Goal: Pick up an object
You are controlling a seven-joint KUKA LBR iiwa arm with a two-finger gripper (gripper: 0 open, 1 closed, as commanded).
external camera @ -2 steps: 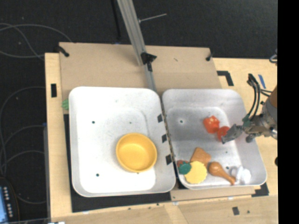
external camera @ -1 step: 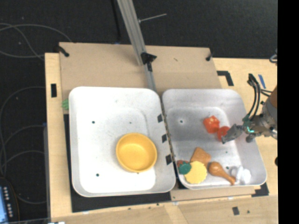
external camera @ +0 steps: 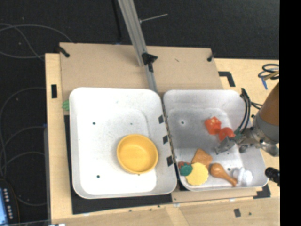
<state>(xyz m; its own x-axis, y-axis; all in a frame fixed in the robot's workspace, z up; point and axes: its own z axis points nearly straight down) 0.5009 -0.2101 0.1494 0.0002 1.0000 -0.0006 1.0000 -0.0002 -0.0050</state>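
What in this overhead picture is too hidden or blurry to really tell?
- Claw: small and blurred over the right bin; open or shut is unclear.
- Red object: partly covered by the claw; whether it is gripped is unclear.
- Arm: cut off by the right edge.
- White item in the bin corner: too small to identify.

Red object [external camera: 213, 124] lies in right bin [external camera: 197, 100].

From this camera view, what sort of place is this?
Probably a robot lab bench for grasping trials. Two white bins sit side by side on a board: the left bin holds a yellow bowl, the right bin holds small toys, and the arm reaches in over it.
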